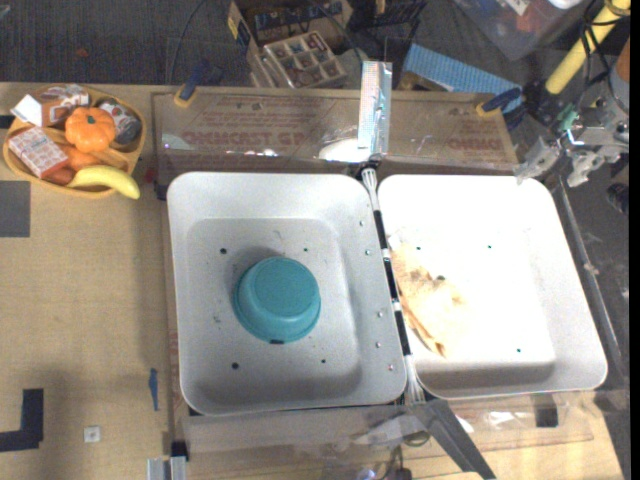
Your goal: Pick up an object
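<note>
Teal round plastic bowl (278,298) sat upside down mid left white bin (200,208); gripper (575,148), at the right bin's far right corner, state unclear, should grab its rim.

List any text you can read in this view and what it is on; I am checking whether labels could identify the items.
Nothing reads clearly.
Clear sheet behind the bins: reddish mirrored lettering, too blurred to read.
Small boxes in the wooden bowl: printed packaging, too small to read.
Teal bowl in the left bin: no markings.
Right bin: brown stains, no text.
</note>
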`<action>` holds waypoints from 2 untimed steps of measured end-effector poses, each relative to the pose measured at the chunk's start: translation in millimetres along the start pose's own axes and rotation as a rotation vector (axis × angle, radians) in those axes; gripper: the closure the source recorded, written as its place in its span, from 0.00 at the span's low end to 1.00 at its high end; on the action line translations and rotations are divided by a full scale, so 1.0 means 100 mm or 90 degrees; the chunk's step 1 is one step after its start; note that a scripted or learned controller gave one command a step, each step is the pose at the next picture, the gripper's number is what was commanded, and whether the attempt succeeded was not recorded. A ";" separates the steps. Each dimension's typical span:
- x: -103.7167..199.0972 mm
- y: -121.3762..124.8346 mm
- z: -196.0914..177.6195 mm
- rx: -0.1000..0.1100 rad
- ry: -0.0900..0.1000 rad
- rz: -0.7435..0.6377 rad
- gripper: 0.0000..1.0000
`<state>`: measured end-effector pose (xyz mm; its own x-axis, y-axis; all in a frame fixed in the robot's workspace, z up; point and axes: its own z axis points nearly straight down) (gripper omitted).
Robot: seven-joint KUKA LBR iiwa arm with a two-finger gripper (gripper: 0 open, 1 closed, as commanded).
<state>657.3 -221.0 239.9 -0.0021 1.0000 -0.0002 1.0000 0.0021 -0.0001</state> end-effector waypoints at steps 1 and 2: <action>0.75 0.07 0.89 0.002 0.000 0.134 0.00; 0.52 -0.22 0.93 0.001 0.000 0.119 0.00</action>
<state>635.4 -169.3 146.4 0.1835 0.9830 -0.0004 0.9830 -0.1835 -0.0017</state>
